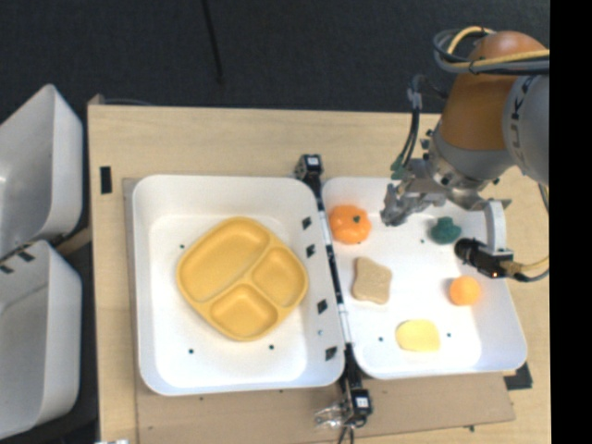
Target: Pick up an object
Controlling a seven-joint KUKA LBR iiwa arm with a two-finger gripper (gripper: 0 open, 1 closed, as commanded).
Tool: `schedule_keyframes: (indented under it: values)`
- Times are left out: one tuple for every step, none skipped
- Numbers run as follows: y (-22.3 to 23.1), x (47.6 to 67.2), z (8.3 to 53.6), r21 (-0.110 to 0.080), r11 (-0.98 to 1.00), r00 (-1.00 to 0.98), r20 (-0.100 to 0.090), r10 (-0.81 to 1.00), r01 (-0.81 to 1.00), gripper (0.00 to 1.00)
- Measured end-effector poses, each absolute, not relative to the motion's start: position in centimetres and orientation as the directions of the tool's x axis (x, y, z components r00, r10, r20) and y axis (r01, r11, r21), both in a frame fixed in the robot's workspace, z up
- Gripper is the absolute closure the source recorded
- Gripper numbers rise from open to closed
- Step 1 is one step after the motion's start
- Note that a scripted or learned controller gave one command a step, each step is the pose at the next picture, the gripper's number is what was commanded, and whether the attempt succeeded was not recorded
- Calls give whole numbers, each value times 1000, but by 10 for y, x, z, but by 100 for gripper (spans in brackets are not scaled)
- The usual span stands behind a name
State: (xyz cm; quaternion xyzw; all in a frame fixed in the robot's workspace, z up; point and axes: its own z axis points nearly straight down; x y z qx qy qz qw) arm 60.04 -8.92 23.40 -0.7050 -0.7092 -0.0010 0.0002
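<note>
Yellow lump (418, 335) lies nearest in the right bin (499, 340), then the tan bread slice (372, 280) and small orange ball (465, 290); farther back the gripper (396, 213) hangs beside the orange fruit (350, 224), fingers slightly parted, holding nothing
</note>
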Motion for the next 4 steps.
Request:
schedule_keyframes:
  values:
    - [-45,580,226,-1,4,-4,-1,1000,1000,100]
    - [-4,554,239,0,6,-6,2,1000,1000,100]
    - [35,538,241,0,7,-7,2,1000,1000,100]
    - [88,513,250,0,9,-9,3,1000,1000,100]
